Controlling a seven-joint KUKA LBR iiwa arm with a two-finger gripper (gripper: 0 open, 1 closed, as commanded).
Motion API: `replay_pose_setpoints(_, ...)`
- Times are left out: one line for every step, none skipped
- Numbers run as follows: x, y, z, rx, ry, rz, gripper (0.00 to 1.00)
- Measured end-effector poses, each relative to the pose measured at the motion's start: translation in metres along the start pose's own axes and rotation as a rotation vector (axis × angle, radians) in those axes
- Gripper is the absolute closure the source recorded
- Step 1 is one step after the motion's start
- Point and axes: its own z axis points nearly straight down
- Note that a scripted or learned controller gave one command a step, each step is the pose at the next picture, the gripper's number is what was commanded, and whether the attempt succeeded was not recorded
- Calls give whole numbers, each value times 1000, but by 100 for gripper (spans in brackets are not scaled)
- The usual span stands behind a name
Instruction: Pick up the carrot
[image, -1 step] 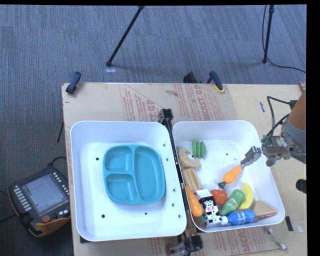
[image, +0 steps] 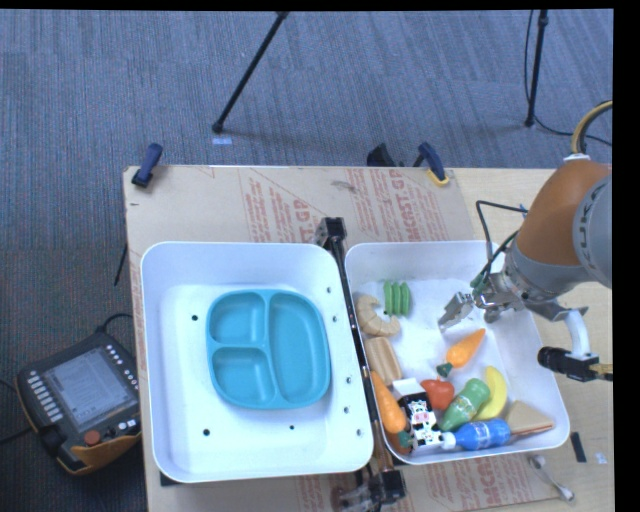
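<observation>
Carrot (image: 466, 348) lies free in the right bin (image: 556, 400), just below the hand (image: 460, 312), whose fingers stand apart, seemingly poised for a grasp from above.

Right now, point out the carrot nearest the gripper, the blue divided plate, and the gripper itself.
carrot (image: 465, 349), camera view, middle of its orange body, right bin.
blue divided plate (image: 268, 300), camera view, on its upper rim, left bin.
gripper (image: 462, 310), camera view, between its fingertips, just above the carrot.
</observation>
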Motion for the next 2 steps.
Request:
replay_pose_setpoints(20, -14, 5, 0, 0, -298, 0)
replay_pose_setpoints(19, -14, -2, 4, 3, -295, 100)
